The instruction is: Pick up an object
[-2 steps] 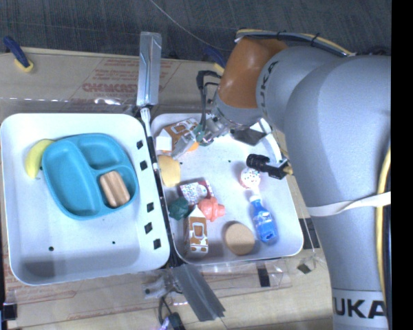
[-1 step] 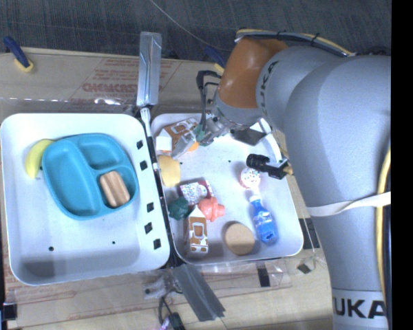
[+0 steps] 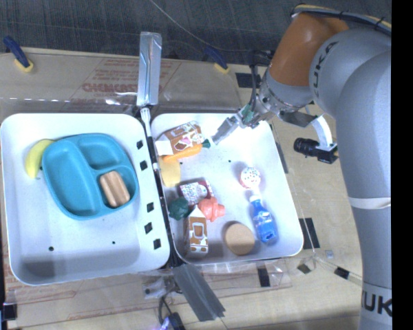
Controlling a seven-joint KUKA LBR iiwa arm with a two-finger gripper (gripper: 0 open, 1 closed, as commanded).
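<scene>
Objects lie below the hand.

Small brown-and-white carton lying tilted at the back of the right bin, orange piece just in front, blue bottle lying near the front right, white speckled ball, tan round disc, another small carton upright at the front.

light: bright, even | glare: white bins | shadows: soft | focus: slightly soft
</scene>
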